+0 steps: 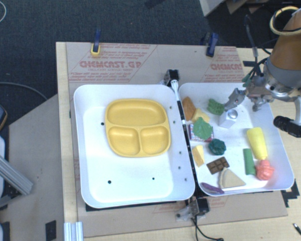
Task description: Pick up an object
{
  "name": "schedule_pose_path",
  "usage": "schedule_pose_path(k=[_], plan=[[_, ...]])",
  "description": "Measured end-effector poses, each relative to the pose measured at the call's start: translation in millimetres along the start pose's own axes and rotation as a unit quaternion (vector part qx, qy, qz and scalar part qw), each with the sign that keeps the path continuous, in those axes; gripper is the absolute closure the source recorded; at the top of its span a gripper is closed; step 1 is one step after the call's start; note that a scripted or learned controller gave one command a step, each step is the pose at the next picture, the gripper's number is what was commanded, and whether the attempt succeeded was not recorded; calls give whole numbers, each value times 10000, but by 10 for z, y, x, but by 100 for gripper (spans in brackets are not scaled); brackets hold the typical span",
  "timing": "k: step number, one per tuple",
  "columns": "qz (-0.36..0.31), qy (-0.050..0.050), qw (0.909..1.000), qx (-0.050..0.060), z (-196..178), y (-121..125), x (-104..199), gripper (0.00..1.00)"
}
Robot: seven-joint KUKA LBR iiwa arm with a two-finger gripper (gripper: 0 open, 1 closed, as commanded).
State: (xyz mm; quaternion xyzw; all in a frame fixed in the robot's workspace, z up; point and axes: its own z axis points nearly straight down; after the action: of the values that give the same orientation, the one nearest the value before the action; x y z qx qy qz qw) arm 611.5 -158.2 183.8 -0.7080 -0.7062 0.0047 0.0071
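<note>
Two white bins (90,185) on the table, one yellow divided tray (138,126) at left, about eleven toy foods (257,142) at right, pincer (232,108) upper right, fingers unclear

Two bins (90,185); one yellow tray (138,127)

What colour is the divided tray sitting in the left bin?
Yellow: the three-compartment tray shows plainly in the camera view.

A robotics lab: 2 white bins (85,134) clamped on a board (140,59), cabling (205,230) about.
</note>
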Motion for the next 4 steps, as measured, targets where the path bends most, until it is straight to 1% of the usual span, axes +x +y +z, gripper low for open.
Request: schedule_pose_path(k=[1,2,3,4], plan=[[-13,-13,10000,-76,-90,32,2,0],[-12,-8,10000,-50,342,17,-22,0],[-19,-4,10000,-46,843,76,57,0],[-16,-10,10000,-58,1000,75,64,0]])
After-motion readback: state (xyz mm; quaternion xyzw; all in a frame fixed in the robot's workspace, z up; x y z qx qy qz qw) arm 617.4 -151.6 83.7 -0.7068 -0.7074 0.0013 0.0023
